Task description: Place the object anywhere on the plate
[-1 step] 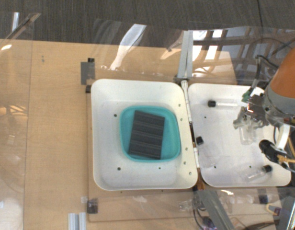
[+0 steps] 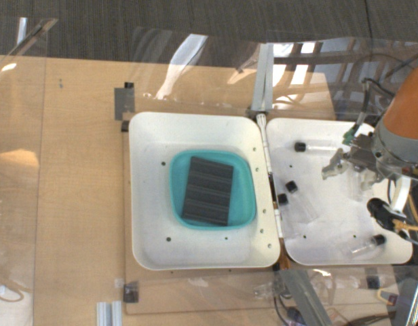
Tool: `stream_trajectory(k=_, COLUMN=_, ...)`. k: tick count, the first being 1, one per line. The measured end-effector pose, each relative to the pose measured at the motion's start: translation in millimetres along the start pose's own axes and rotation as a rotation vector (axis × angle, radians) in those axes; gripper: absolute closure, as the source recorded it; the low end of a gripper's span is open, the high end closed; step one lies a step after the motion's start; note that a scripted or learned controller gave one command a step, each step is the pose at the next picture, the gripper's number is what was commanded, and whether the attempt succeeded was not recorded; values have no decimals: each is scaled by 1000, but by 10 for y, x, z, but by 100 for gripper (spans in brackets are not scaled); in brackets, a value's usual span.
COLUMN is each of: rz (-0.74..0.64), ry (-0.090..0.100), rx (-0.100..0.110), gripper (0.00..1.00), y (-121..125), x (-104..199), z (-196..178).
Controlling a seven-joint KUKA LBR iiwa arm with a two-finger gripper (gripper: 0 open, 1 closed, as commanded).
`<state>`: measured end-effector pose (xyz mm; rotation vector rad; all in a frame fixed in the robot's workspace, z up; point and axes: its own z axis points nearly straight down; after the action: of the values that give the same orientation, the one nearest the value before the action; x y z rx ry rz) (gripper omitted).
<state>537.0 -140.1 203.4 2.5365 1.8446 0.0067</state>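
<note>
Matt ribbed dark block [image 2: 208, 191] on glossy teal plate [image 2: 245, 206].

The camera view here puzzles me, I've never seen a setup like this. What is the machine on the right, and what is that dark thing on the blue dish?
You are looking down at a slant from one fixed camera above a wooden bench. Two shallow white bins sit side by side. In the left bin lies a teal plate, and a dark grey ribbed block rests flat on it. The grey and orange shape at the right edge is a robot arm reaching over the right bin. Its claw hangs above that bin; I cannot tell whether it is open, and nothing visible sits in it. So the block appears already placed on the plate.
</note>
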Motion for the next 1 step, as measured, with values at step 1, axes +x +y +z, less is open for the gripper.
stream_trajectory(k=1, rz=133, ry=1, rx=4, gripper=0, y=-488, x=-28, z=-13)
